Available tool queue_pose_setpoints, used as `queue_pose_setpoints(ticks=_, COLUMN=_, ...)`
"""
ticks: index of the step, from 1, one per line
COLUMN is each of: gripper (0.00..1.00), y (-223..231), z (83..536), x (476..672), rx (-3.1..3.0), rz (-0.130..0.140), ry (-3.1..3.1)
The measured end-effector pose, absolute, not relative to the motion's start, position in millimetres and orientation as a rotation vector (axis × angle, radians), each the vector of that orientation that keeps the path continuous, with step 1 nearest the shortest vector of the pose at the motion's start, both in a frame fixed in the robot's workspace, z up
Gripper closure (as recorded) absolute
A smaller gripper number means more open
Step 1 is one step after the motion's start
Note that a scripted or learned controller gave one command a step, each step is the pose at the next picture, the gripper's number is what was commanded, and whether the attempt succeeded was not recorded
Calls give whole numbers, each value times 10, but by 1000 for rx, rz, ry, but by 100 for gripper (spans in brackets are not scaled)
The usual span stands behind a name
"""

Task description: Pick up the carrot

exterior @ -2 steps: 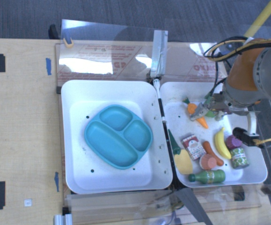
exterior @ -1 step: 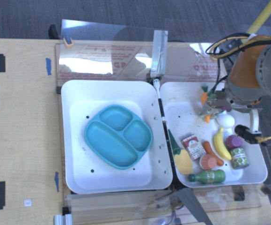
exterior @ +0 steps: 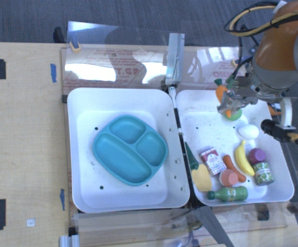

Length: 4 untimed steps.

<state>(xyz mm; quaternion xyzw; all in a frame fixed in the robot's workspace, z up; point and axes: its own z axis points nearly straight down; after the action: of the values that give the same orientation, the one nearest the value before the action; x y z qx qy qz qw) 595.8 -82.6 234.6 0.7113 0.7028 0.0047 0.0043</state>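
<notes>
1. The bench holds two white bins side by side: the left bin and the right bin.
2. A blue plate with three parts lies in the middle of the left bin.
3. The carrot is in the right bin, near its back left corner. It is orange with a bit of green on top.
4. The arm comes in from the right, over the back edge of the right bin.
5. The gripper hangs just beside the carrot, on its right side. I cannot tell if the gripper is open or closed, and I cannot see that it holds anything.
6. A small round toy, orange and green, sits right under the gripper.
7. A white egg lies near the right edge of the right bin.
8. A banana lies in front of the egg, with a purple toy just beside it.
9. A green bottle lies along the front edge of the right bin.
10. A small red and white box lies in the middle, and a yellow toy sits near the front left corner.
</notes>
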Motion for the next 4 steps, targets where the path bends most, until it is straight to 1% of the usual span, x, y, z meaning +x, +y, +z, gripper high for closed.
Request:
queue_pose_setpoints(ticks=1, gripper=100, y=-701, z=2117, x=6053, rx=2405, rz=-1, ry=2019)
queue_pose_setpoints(ticks=2, gripper=0, y=-702, z=2123, x=6055, rx=2405, rz=1, ry=2018)
queue_pose_setpoints(ticks=3, gripper=0, y=-1651, z=1657, x=6524, rx=2374, rz=-69, ry=2114)
queue_pose_setpoints(ticks=4, gripper=0, y=-1742, z=1187, x=6691, rx=2271, rz=7, ry=2159)
